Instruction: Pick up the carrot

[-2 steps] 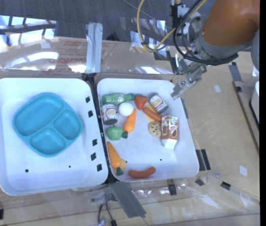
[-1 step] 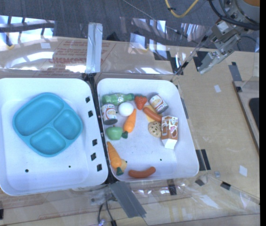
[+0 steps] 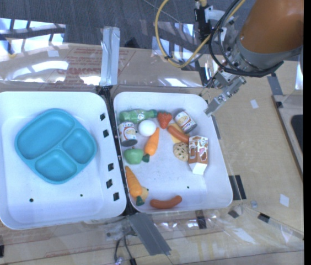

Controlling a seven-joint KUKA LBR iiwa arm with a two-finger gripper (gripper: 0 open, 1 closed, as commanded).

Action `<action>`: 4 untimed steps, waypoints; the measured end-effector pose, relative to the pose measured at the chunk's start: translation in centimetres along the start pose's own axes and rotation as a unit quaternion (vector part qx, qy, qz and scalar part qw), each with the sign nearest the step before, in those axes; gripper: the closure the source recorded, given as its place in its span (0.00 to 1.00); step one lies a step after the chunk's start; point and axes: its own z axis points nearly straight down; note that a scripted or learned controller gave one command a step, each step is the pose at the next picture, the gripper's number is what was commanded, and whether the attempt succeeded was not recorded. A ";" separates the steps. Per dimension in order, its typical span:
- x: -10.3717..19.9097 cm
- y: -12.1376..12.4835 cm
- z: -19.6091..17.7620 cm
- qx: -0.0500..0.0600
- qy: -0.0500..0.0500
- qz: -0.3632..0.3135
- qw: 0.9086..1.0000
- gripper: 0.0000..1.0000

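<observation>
Cardboard bench w/ white bin (image 3: pixel 216 181) holding tapered orange carrot (image 3: pixel 153 142); metal hand (image 3: pixel 221 95) above rim, grip state can't tell.

The tan cardboard-covered bench (image 3: pixel 255 148) bears two shallow white plastic bins (image 3: pixel 12 203) side by side, left of the gripper (image 3: pixel 221 93).

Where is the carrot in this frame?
The carrot lies in the right bin, left of centre, slanting just below the white egg and above the green pear.
</observation>
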 end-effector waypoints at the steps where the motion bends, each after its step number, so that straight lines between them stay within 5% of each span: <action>1: 1.0 -1.9 -13.8 0.007 0.010 -0.061 0.998 1.00; 2: 1.3 -1.7 -1.2 -0.001 -0.001 -0.100 0.995 1.00; 3: 1.3 -1.9 -8.6 0.005 0.007 -0.151 0.989 1.00; 4: 1.2 -1.9 -16.4 0.005 0.008 -0.282 0.959 1.00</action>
